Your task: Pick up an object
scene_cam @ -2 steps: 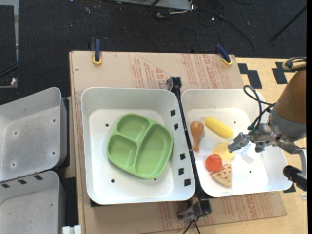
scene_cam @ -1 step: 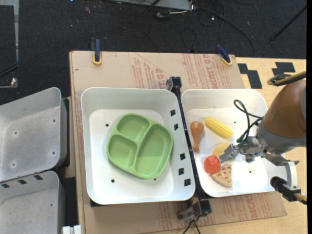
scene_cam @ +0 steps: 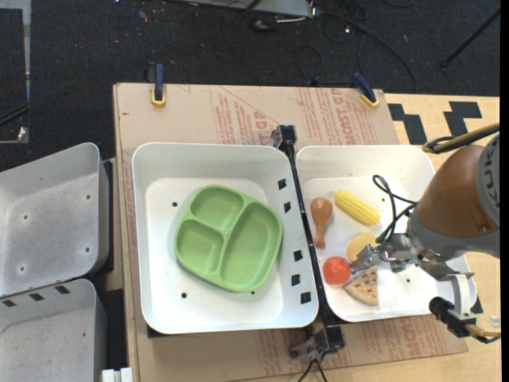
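You have two white bins on the counter (scene_cam: 207, 106), which is covered with a brown cardboard sheet. Red printing runs across that cardboard upside down from your view, and it is too faint and cut off to read with any confidence. Two clamps with yellow tips pin the sheet at its far edge.

The left bin (scene_cam: 159, 169) holds a green divided plate (scene_cam: 229, 237) with three compartments, lying flat near the middle.

The right bin (scene_cam: 413, 165) holds the toy food: a corn cob (scene_cam: 356, 207) towards the far side, a brown drumstick (scene_cam: 321, 218) just left of it, a red tomato (scene_cam: 336, 270) near the front, a pizza slice (scene_cam: 365, 287) just beside the tomato, and a yellow piece (scene_cam: 362, 242) partly hidden behind the pincer.

The arm (scene_cam: 457, 205) reaches in from the right, its pincer (scene_cam: 372, 255) low over the bin between the yellow piece and the pizza slice. You cannot tell whether it is wide or narrow, nor whether it grips anything.
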Tool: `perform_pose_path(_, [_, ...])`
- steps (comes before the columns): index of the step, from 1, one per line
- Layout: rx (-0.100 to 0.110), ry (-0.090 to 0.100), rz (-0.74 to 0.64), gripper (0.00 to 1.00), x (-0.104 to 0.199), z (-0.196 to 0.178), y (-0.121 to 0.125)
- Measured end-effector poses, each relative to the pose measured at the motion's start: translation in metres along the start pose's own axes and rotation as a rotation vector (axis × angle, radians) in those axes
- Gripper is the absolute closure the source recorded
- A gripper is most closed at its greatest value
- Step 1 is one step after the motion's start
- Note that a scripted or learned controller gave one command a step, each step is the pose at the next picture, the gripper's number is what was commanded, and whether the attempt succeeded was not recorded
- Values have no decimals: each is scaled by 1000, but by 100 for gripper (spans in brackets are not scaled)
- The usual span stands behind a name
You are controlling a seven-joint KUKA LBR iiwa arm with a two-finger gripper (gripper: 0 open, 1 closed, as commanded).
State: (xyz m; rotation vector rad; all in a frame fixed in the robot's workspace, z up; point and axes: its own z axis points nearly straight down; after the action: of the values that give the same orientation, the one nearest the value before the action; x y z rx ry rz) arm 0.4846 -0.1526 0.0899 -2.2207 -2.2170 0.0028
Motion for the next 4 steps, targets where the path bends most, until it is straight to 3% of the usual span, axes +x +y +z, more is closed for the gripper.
perform_pose_path(1, [-4, -1, 2, 100, 0, -12, 1])
perform_pose_path(4, [-10, -4, -5, 100, -8, -186, -3])
